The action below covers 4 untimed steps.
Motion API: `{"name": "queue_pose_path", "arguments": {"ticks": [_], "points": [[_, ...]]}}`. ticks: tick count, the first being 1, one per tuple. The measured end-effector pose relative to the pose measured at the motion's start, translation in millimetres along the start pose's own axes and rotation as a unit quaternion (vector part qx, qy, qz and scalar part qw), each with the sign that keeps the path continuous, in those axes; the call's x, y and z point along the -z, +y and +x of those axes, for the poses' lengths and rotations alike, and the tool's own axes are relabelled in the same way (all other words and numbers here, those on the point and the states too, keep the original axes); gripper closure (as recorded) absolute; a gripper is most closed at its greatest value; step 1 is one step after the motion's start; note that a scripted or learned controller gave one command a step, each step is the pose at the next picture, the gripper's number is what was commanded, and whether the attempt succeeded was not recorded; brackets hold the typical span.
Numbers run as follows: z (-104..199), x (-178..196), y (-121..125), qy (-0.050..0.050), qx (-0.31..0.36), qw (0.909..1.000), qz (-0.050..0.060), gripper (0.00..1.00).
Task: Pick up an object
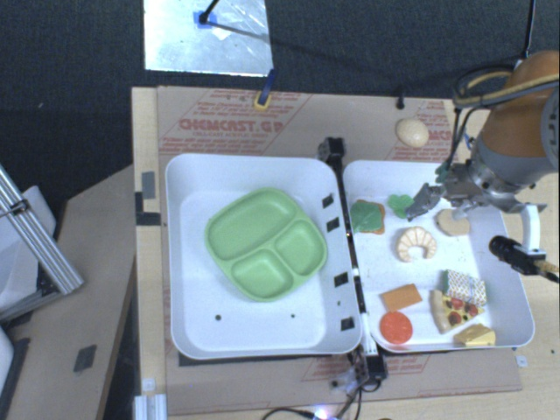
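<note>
You are looking down on two white bins sitting side by side on the bench. The left bin [184,261] is holding a green divided plate [266,243], lying flat near its middle. The right bin [516,322] is carrying the small items: a green-topped toast piece [367,217] at the far left, a small green leafy piece [401,205] just right of it, a croissant [417,244] nearer to you, an orange slab [402,297] and a red disc [395,327] at the near left, and a pizza slice [450,309], a patterned block [465,285] and a yellow cheese wedge [475,336] at the near right. A pale flat piece [452,224] is lying at the far right of that bin, partly under the arm.

The arm is reaching in from the right, and its gripper [427,200] is hovering low over the far part of the right bin, just beside the green leafy piece. You cannot tell from this angle how wide it is standing, and nothing is showing in its grasp.

An egg-like object [412,131] is resting on the cardboard beyond the right bin.
</note>
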<state>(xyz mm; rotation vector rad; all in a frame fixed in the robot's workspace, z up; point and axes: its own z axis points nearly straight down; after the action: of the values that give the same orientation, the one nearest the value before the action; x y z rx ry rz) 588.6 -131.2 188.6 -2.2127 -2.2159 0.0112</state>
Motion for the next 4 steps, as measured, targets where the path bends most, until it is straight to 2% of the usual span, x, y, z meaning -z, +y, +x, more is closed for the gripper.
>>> {"name": "queue_pose_path", "arguments": {"ticks": [1,3,4], "points": [[0.1,7.7,3.0,-0.001,0.001,1.0,-0.007,0.0],[3.9,-92.6,0.8,-0.003,0.0,1.0,-0.009,0.0],[4.1,-104.0,1.9,-0.001,0.0,1.0,-0.007,0.0]]}}
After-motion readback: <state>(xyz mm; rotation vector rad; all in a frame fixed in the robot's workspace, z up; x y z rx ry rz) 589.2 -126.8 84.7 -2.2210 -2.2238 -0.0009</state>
